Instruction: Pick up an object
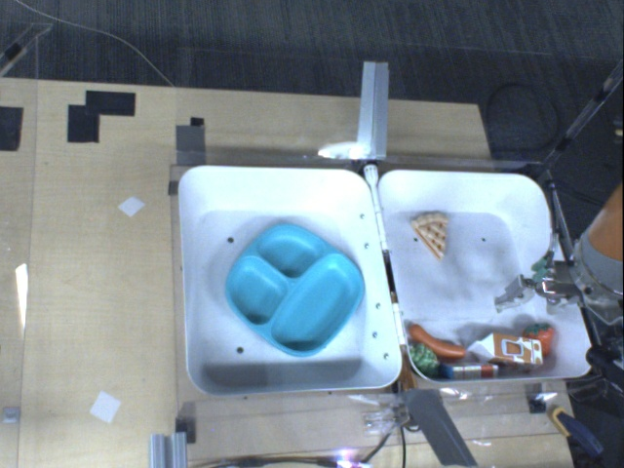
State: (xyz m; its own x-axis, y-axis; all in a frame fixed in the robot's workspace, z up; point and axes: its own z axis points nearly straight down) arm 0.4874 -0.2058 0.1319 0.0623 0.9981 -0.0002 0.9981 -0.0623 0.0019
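The right bin (pixel 468 198) holds several toy foods. A tan waffle-patterned wedge (pixel 430 234) lies alone toward its back left. Along the front wall lie a red-orange sausage (pixel 436 342), a green leafy piece (pixel 422 360), an orange and white carton (pixel 507 349) and a small red fruit (pixel 542 337). My gripper (pixel 526 288) reaches in over the bin's right side, above the white floor just behind the carton and the fruit. Nothing shows in its grasp. A small green bit (pixel 539 261) sits right by the gripper's upper side.
A blue divided plate (pixel 292 289) lies in the middle of the left bin (pixel 210 213). A metal post (pixel 374 105) rises behind the wall between the bins. The arm's grey wrist (pixel 600 261) overhangs the right bin's right rim.
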